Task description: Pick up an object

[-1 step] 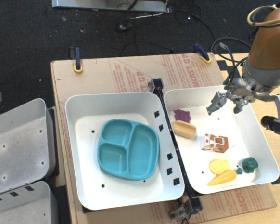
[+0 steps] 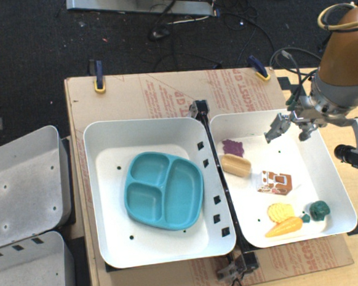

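The right bin [image 2: 330,177] holds several small toy items: a purple piece [image 2: 232,147], a tan bread roll [image 2: 235,165], a brown and white block [image 2: 275,182], a yellow corn piece [image 2: 280,211], an orange carrot [image 2: 284,226] and a green broccoli [image 2: 319,210]. My gripper [image 2: 292,128] hangs above the bin's back right part, open, its two dark fingers spread with nothing between them. It stands well behind and to the right of the items.
The left bin [image 2: 101,176] contains a teal divided plate [image 2: 164,190]. A black divider [image 2: 215,167] runs between the bins. White trays [image 2: 22,182] lie off the bench at the left. Clamps [image 2: 100,84] hold the board's back edge.
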You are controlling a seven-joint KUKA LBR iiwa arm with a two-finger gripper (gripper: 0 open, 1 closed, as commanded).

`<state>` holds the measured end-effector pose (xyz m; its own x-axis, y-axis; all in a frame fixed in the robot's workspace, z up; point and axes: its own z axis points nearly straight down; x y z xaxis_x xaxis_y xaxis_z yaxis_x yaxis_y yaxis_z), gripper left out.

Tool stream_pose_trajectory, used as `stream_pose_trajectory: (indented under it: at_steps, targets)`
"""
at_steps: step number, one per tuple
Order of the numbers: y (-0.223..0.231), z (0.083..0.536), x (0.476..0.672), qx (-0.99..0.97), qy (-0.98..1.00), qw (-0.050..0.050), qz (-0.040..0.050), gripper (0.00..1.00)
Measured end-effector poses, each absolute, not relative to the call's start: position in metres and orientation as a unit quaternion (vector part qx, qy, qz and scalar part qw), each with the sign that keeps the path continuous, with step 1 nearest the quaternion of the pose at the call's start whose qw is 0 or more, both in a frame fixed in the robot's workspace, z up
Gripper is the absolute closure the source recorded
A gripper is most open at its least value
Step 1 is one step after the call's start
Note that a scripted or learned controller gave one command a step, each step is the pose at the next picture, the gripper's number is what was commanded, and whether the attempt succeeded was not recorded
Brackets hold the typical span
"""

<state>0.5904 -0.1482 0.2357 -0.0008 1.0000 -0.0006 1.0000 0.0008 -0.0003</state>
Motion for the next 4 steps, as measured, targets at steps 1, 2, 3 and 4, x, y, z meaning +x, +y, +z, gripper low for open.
stream_pose_trajectory:
  at_steps: [1, 2, 3, 4]
  targets:
    - [-0.139, 0.187, 0.59, 0.706, 0.708, -0.002, -0.0013, 0.0]
    - [-0.139, 0.144, 0.588, 0.707, 0.707, -0.001, -0.0013, 0.0]
    - [-0.14, 0.095, 0.589, 0.708, 0.706, 0.002, 0.001, 0.0]
    - [-0.138, 0.11, 0.592, 0.707, 0.707, 0.003, 0.0043, 1.0]
